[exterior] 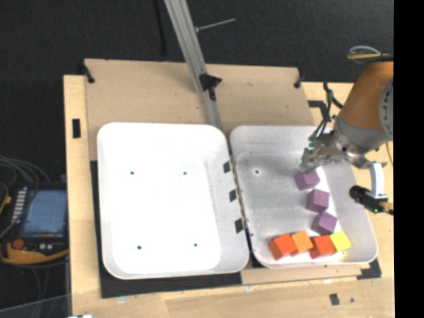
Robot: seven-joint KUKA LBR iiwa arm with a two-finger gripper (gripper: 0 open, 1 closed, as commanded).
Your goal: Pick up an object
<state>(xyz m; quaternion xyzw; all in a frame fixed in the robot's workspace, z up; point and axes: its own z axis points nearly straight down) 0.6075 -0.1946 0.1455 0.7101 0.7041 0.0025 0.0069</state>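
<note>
From my seat I see the arm (366, 108) reaching in from the right over the right-hand bin (265, 151), its gripper (317, 156) hanging just above the top purple block (307, 179). The view is too coarse for me to say whether the jaws are spread or pressed together, and I cannot tell whether they touch the block yet; nothing is plainly pinched between them.

The blocks all lie in the right bin. Three purple ones run in a loose line down its right side: the top one, a middle purple block (318, 199) just below it, and a lower purple block (325, 222). Along the near wall sit an orange-red block (283, 246), a lighter orange block (302, 241), a red block (322, 246) and a yellow block (340, 241), packed side by side. The left bin (112, 151) sits beside it on the tabletop (132, 88).

I judge the top purple block to be the target. It looks small, stiff and light, probably foam or wood, so it should lift easily but could skid on the smooth bin floor if nudged. I would take it across two opposite flat faces, squarely, since it sits turned at an angle and a corner grip would spin it. Its free sides leave room for that; the middle purple one is close below.
</note>
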